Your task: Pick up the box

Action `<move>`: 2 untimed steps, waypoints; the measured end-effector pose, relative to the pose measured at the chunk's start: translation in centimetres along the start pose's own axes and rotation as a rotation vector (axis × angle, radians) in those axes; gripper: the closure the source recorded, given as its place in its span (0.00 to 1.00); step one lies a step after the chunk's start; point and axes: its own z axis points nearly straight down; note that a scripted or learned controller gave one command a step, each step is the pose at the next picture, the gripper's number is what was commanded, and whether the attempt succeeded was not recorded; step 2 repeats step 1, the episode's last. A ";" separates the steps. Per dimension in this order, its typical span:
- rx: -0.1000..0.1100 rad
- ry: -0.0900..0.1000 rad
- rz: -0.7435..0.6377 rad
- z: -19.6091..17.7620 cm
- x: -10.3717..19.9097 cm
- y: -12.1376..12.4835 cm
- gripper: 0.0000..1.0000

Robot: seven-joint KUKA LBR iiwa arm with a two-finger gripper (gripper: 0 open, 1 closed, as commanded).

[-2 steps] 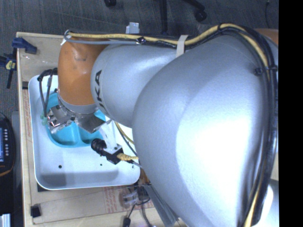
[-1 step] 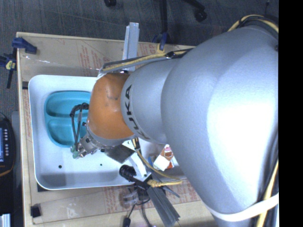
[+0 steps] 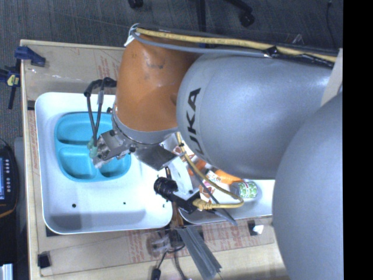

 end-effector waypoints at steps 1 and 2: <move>0.007 0.000 -0.207 4.5 3.6 1.4 1.00; 0.007 0.000 -0.207 4.5 3.6 1.4 1.00</move>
